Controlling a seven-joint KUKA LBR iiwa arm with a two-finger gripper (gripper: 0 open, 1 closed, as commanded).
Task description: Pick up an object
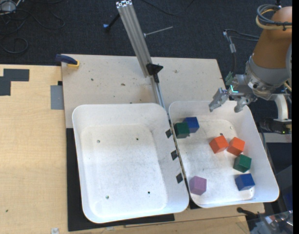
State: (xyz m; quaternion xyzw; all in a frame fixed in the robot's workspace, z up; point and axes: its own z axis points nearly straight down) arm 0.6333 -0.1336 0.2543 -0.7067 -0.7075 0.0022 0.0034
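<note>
Hovering with fingers [229,101] spread apart and empty above the right bin's [266,179] far rim, the nearest orange cube [218,144] lies below them, toward the camera.

even, bright overhead light; soft shadows; dark surround; slightly grainy picture.

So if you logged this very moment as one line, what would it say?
task: pick up an object | gripper: open, above right bin far rim, holding nothing | blocks in right bin: seven, untouched
</note>
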